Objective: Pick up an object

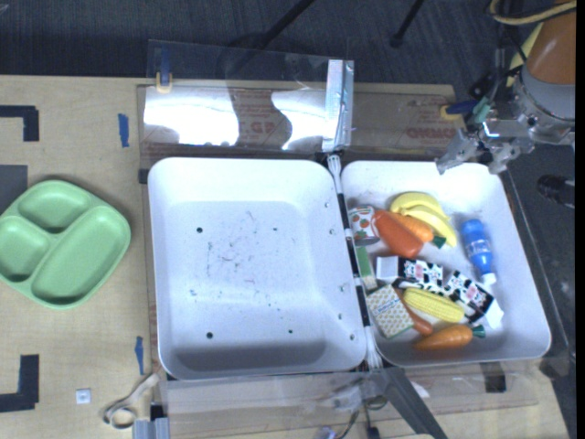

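Note:
The right bin holds several toy foods. Yellow bananas lie at the back, with an orange carrot just in front of them. A blue bottle lies along the right side. A corn cob, a black-and-white patterned box, a tan waffle-like square and a second orange carrot crowd the front. My gripper hangs over the bin's back right corner, apart from all of these objects.
The left bin sits beside the right one, sharing a middle wall. A green divided plate rests on the bench at far left. A clear plastic panel stands behind the bins. Cables hang near the arm at top right.

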Robot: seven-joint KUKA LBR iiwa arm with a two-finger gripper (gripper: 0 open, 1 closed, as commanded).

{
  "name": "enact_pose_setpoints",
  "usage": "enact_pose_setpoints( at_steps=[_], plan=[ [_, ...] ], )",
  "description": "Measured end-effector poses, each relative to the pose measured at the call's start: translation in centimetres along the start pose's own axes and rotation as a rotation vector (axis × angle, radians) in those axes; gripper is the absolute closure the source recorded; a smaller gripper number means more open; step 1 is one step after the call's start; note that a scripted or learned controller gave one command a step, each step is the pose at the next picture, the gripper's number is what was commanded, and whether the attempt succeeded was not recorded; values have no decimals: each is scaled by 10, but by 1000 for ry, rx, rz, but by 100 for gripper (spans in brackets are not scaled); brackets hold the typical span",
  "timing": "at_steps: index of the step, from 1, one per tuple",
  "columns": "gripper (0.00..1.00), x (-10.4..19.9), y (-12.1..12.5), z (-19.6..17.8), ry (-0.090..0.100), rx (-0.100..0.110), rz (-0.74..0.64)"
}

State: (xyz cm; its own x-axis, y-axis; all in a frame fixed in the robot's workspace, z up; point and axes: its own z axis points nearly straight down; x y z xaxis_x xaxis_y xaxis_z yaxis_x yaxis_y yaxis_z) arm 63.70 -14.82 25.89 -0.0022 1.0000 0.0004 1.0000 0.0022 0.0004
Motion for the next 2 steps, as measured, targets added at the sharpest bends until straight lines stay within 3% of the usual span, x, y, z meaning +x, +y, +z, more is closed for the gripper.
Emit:
enact_pose_setpoints(
  at_steps=[1,2],
  plan=[
    [0,-19,-14,124,0,-1,25],
    [0,-10,-4,164,9,-14,285]
  ],
)
